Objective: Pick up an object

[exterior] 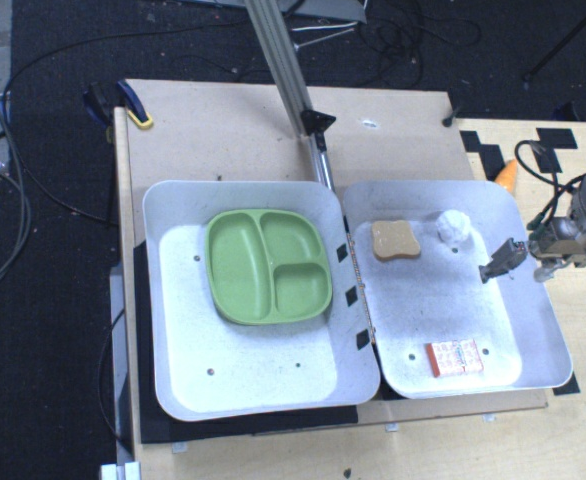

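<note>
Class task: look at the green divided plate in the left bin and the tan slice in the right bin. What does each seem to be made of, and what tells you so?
Green three-compartment plate: probably moulded plastic, with a smooth matte finish, even colour and rounded ridges.
Tan bread-shaped slice: looks like a foam or plastic toy slice, pale face with a darker crust edge; real bread cannot be ruled out.
</note>
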Controlling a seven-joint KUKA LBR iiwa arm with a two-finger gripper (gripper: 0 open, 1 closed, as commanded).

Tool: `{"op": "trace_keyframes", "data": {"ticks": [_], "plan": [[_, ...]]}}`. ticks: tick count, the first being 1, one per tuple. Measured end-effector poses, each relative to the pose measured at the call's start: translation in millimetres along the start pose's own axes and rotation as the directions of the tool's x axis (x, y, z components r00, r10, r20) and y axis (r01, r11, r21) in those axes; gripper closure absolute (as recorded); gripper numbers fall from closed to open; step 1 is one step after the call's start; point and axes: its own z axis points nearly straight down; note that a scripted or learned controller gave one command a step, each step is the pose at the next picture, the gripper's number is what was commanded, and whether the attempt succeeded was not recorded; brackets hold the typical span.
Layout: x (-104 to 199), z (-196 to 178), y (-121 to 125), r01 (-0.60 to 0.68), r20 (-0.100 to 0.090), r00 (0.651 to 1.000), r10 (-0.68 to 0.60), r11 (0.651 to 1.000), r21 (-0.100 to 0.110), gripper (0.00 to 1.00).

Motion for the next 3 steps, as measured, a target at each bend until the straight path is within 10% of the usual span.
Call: {"op": "trace_keyframes", "data": {"ticks": [2,3], "plan": [[-4,95,-5,-0.001,-0.001,1.0,0.001,1.0,0.001,0.0],[-4,83,-3,0.0,0.001,1.0,0.0,1.0,-0.004,1.0]]}}
